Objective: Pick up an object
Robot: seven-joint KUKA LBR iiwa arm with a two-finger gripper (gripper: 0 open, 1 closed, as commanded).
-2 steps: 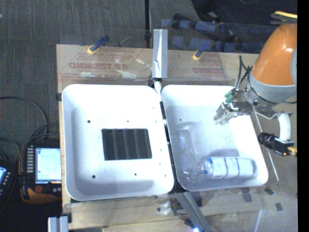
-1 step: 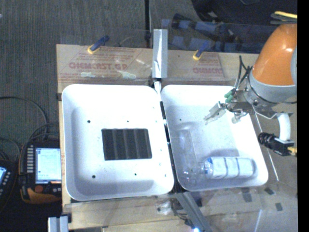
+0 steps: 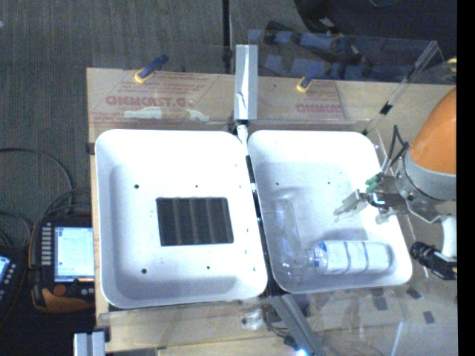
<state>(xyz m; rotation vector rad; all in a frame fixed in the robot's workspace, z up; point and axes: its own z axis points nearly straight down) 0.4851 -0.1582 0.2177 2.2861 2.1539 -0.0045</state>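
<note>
Clear plastic bottle [image 3: 349, 258] lay in right bin [image 3: 312, 150]: probably light, slippery, crushable; best gripped mid-body. Tool [image 3: 365, 199] fingers spread, empty.

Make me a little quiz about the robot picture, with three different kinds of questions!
1. True or false: the dark ribbed block lies in the left bin.
2. Which thing lies nearest the near wall of the right bin? A) a red ball B) the clear plastic bottle C) a spoon
3. Fill in the gap: the gripper hangs over the ___ bin.

Key
1. True. The block sits in the middle of the left bin.
2. B. The bottle lies on its side by that wall.
3. Right. The gripper hangs above the bottle's bin, apart from the bottle.
</note>
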